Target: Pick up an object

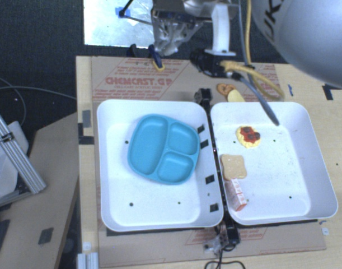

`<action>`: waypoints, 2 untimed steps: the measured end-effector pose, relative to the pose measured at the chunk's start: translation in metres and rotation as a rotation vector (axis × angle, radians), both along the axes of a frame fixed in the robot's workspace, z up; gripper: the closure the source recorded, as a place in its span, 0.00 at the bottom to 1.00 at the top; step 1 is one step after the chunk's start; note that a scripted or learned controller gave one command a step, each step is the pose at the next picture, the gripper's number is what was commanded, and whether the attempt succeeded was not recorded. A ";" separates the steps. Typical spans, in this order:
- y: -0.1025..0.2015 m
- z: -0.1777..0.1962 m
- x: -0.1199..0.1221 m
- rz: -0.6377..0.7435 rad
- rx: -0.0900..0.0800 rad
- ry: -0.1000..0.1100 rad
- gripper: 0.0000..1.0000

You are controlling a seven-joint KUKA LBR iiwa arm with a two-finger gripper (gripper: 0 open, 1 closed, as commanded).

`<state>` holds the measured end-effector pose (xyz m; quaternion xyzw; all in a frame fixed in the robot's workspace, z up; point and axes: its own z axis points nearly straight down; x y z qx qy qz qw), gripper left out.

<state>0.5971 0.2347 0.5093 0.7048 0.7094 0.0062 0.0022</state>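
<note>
Camera view: two shallow white plastic bins are seen side by side. Left bin (112, 150) holds a blue three-compartment plate (163, 148). Right bin (305, 167) holds a round yellow pizza toy with red topping (248, 136), a tan toast slice (233, 166) and a small red-and-white carton (237, 194) along its left wall. Gripper (169, 35) is raised beyond the bins' far edge; its opening cannot be told, and nothing is seen held.

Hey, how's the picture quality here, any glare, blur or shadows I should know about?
Camera view: the arm at top right is close and soft, out of focus; a shiny sheet at top left glares bright; both white bins are evenly lit with faint shadows; the blue plate and food pieces look fairly sharp.
</note>
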 end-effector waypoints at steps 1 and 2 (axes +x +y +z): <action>-0.001 -0.081 -0.007 -0.006 -0.006 0.013 1.00; 0.000 -0.068 -0.006 0.000 -0.004 0.008 1.00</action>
